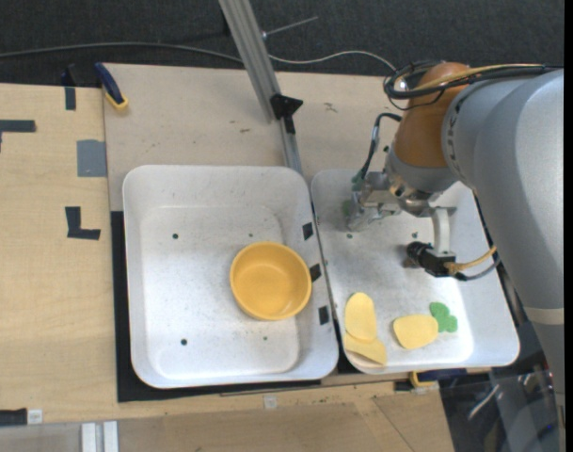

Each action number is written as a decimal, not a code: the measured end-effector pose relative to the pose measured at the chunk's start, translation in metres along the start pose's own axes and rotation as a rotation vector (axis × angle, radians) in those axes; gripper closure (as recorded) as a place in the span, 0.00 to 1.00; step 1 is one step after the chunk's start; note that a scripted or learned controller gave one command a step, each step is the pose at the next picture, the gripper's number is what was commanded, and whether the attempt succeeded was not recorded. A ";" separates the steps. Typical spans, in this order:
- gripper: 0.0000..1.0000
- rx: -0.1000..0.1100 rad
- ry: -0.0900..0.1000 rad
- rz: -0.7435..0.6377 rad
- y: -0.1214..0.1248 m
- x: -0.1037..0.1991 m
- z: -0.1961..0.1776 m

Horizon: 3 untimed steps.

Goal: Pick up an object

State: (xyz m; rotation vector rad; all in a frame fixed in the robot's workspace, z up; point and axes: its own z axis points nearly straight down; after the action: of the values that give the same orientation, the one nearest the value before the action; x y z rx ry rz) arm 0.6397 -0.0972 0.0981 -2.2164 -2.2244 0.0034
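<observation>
Wooden table (41, 252) with two white bins; going left to right, the yellow bowl (270, 280) sits in the left bin (154, 196), down and to the left of the hand (364, 205). In the right bin (488, 342), the pale yellow pieces (361, 316) and the green bit (443, 316) lie below the hand, well apart from it. Can't tell how wide the hand is open, nothing visibly held, and no readable labels anywhere.

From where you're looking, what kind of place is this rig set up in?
Probably a robotics lab bench for grasping trials: two white bins side by side on a wooden benchtop marked with tape, toy items like a yellow bowl, and loose cables around the grey arm.
</observation>
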 end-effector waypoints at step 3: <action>1.00 -0.003 0.001 0.002 -0.007 -0.004 -0.125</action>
State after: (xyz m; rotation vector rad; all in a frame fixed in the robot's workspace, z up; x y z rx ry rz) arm 0.6335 -0.1006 0.2229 -2.2203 -2.2233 -0.0013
